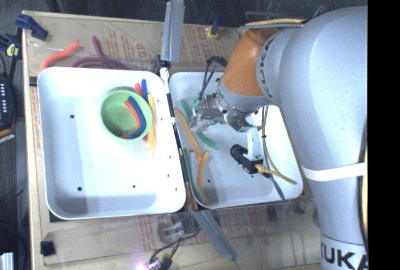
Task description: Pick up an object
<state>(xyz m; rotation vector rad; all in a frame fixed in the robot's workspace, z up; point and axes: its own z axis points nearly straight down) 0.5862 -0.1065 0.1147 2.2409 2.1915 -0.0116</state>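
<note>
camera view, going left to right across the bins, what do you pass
left white bin → green bowl → yellow strip at the bowl's right edge → orange strips in the right white bin → gripper → grey arm

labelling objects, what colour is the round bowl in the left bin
Light green, holding red, blue and yellow strips; the round bowl shows clearly in the camera view.

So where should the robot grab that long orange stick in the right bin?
Probably at the middle of the orange stick, coming straight down from above. It lies flat and thin, running lengthwise beside the bin's left wall, so the fingers should close across its narrow width.
</note>
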